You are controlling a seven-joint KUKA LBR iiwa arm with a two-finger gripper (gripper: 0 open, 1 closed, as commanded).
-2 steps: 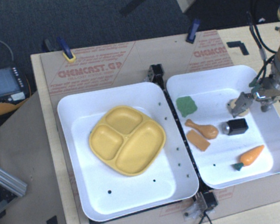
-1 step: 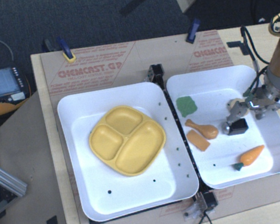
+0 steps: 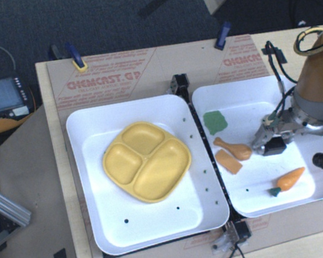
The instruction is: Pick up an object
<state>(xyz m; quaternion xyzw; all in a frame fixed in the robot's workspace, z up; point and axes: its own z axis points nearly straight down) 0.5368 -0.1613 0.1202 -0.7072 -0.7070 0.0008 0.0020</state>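
Camera view, desk: we look down at a slant on a brown desk point(image 3: 140, 74) bearing two shallow white bins side by side.
Left bin point(image 3: 102, 215): centre-left of the frame; it holds a yellow divided plate point(image 3: 147, 160), lying flat in the middle.
Right bin point(image 3: 242, 96): centre-right; the small loose things lie here, so we judge the pick belongs here.
Task's things: a green piece point(image 3: 215, 122) at the bin's upper left; two orange-tan pieces point(image 3: 232, 153) just below it, close together; a toy carrot point(image 3: 289, 180) lower right, well apart from those.
Arm point(image 3: 319, 83): reaches in from the right edge, wrist angled down toward the bin's middle.
Hand point(image 3: 268, 143): low over the bin floor, just right of the orange-tan pieces; we cannot tell how wide it stands, and we see nothing held in it.
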